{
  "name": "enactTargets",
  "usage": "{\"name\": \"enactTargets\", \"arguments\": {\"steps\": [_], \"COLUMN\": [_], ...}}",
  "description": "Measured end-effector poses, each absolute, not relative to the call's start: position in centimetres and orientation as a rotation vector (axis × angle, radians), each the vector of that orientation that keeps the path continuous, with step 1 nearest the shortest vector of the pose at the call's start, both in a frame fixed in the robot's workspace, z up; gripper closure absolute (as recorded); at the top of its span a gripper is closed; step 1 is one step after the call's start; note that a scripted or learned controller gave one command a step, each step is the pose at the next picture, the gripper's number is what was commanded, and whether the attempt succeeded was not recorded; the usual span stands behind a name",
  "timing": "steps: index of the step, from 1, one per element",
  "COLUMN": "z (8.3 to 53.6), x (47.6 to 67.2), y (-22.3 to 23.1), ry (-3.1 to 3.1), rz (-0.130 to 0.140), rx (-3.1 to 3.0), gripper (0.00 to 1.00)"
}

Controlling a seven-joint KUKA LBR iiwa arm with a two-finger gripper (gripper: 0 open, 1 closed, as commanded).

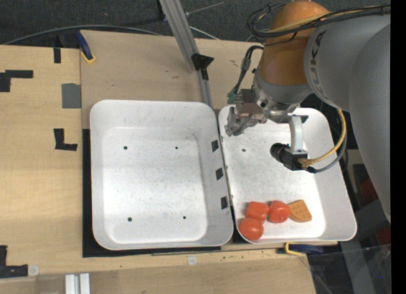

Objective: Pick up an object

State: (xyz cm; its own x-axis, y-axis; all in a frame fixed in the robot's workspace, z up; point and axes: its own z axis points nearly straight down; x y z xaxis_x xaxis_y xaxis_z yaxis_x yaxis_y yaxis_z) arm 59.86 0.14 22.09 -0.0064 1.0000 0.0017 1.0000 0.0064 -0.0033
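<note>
Right bin [336,178], three red pieces [257,210], one orange piece [300,211]

bins [152,235]: white speckled plastic | bench [38,178]: pale matt wood | arm [355,64]: smooth grey

Robotics lab setting: plywood bench [146,77] marked with black tape, two white bins [152,172] side by side on it, cabled grey-orange arm [330,51] over the right bin.
</note>
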Motion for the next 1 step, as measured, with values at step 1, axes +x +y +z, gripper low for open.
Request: {"name": "enactTargets", "arguments": {"steps": [1], "z": [21.30], "x": [57.80], "y": [4.84], "ry": [-2.225], "rz": [0.003], "rx": [-2.212], "gripper": [1.00]}}
